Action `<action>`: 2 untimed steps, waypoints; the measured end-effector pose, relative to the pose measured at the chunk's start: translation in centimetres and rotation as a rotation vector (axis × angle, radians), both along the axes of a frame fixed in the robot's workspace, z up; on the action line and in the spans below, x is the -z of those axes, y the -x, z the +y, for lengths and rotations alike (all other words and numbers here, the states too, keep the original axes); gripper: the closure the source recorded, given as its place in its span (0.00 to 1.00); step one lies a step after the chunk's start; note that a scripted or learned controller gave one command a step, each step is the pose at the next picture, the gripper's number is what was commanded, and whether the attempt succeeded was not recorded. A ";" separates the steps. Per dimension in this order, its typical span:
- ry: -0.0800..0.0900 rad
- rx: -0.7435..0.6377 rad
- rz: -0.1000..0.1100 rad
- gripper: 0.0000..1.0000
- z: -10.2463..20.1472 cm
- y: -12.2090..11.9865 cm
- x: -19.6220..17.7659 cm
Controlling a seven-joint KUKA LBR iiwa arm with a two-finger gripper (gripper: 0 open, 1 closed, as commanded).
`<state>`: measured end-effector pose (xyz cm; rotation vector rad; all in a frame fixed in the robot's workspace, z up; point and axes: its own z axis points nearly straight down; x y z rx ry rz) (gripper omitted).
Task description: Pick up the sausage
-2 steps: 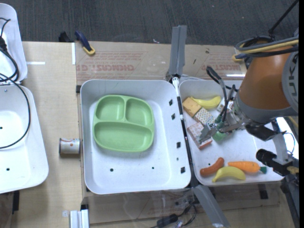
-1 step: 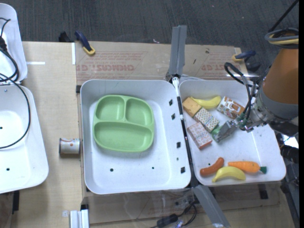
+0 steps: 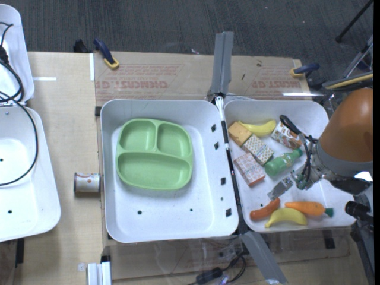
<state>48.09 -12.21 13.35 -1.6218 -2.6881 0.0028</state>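
Observation:
The sausage (image 3: 264,209) is a short reddish-orange link lying near the front left of the right bin (image 3: 317,110). It rests against the upper left end of a yellow banana (image 3: 286,218). My gripper (image 3: 281,187) hangs just above and to the right of the sausage, pointing down and left toward it, with nothing seen in its grasp. The arm's orange band (image 3: 356,126) looms over the bin's right side and hides part of it.
An orange carrot (image 3: 306,207) lies right of the sausage. Behind the gripper lie a green bottle (image 3: 281,162), patterned boxes (image 3: 249,168), a second banana (image 3: 260,127), a tan block (image 3: 239,133) and a snack packet (image 3: 287,136). The left bin (image 3: 113,177) holds a green divided plate (image 3: 155,154).

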 end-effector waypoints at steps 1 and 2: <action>-0.001 -0.179 -0.001 0.00 -0.5 0.4 4.2; -0.001 -0.176 -0.002 1.00 -0.5 0.3 3.4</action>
